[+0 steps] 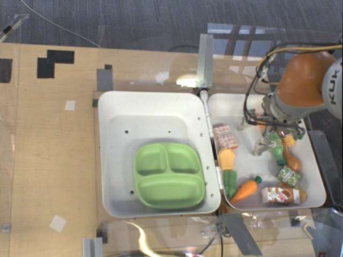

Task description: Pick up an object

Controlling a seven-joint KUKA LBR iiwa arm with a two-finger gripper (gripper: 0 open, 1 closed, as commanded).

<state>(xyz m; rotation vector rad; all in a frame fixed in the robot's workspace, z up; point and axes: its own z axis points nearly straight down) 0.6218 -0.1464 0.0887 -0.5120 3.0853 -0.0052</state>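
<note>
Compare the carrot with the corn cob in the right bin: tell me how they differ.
The carrot is orange with a green top; the corn cob is yellow above a green husk. The carrot lies at a slant near the bin's front edge; the corn cob lies lengthwise against the right bin's left wall. The carrot tapers to a point; the corn cob stays blunt. Both are toy foods lying flat, apart from the gripper.

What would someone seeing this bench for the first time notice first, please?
Probably the bright green divided plate lying alone in the left bin. Next, the arm's orange band above the right bin, where the gripper hangs over a clutter of toy food, including a carrot.
</note>
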